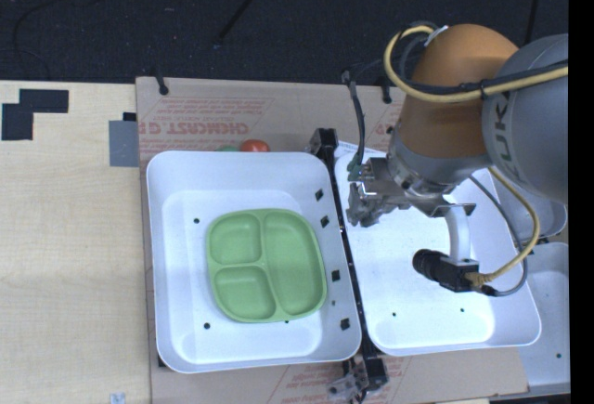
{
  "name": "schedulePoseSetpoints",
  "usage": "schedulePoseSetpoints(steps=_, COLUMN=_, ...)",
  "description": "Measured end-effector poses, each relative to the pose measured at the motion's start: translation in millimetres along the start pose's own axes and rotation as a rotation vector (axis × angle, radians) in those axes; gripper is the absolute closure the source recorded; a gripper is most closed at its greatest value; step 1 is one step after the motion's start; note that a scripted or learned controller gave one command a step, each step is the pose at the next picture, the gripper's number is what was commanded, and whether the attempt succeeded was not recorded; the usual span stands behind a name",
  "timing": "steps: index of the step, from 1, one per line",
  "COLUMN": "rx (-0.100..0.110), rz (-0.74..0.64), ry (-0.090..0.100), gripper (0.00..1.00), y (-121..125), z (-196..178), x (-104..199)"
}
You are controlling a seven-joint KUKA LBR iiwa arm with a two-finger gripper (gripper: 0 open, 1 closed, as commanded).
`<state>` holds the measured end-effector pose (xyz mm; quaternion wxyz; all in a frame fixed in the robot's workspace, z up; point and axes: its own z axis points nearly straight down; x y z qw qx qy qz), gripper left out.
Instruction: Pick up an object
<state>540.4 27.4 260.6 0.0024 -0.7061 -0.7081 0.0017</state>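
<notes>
Plate [266, 264] first: it's a light green divided one with three compartments, lying flat in the middle of the left bin [176, 207]. Shape is a rounded rectangle, and its long axis runs roughly from upper left to lower right in the camera view, tilted just a bit. Two smaller compartments sit on its left side, with one long compartment down its right.

Now the hand [364, 204]: it sits over the right bin [436, 319], near the upper left corner, just beside the divider between the two bins. It's a dark metal cluster under the orange wrist, and honestly I can't tell if it's spread or closed. It's well apart from the plate.

Behind the left bin, something small and red-orange [254, 147] peeks over the rim on the cardboard-covered surface [232, 114].
</notes>
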Motion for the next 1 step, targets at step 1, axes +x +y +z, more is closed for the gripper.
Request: schedulePoseSetpoints(steps=1, rx=0.001, rz=-0.002, ry=0.001, gripper=1.0, y=-15.7, z=2.6, x=52.7)
